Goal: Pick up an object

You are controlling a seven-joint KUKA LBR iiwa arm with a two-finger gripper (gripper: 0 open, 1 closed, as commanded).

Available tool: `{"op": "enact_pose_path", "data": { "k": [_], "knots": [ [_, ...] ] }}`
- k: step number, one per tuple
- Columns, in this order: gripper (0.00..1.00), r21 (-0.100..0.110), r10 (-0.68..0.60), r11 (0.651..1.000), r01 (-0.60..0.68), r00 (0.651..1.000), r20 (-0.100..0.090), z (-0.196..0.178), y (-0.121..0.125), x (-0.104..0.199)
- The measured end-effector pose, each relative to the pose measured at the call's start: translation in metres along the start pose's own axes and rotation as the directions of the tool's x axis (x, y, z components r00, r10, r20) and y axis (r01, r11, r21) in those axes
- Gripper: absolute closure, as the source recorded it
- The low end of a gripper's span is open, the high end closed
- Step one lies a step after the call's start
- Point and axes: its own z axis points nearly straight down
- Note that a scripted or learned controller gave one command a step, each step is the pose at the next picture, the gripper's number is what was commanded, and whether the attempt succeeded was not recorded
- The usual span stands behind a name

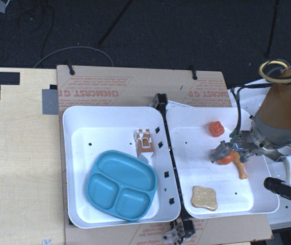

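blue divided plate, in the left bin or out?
In. The blue divided plate lies flat inside the left bin, toward its near edge.

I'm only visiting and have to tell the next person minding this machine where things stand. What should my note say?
Gripper: low in the right bin, over an orange object; whether it has hold of it cannot be told.
Right bin also holds a red piece near the back and a tan, cookie-like piece at the front.
Left bin: a blue divided plate and a small orange-and-white toy.
Done: arm is at an object.
Left: nothing is seen lifted yet; confirm the pick-up.
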Motion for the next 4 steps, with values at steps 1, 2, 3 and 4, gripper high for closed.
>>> {"op": "enact_pose_path", "data": {
  "k": [1, 2, 3, 4],
  "knots": [
    [0.00, -0.012, -0.002, 1.000, 0.002, 1.000, 0.002, -0.006, 0.003, 0.000],
    [0.00, -0.008, -0.002, 1.000, 0.002, 1.000, 0.001, 0.038, 0.001, -0.004],
    [0.00, -0.007, -0.002, 1.000, 0.002, 1.000, 0.001, 0.101, -0.003, -0.003],
    [0.00, -0.011, -0.001, 1.000, 0.001, 1.000, 0.002, 0.118, -0.003, -0.003]
  ]
}}
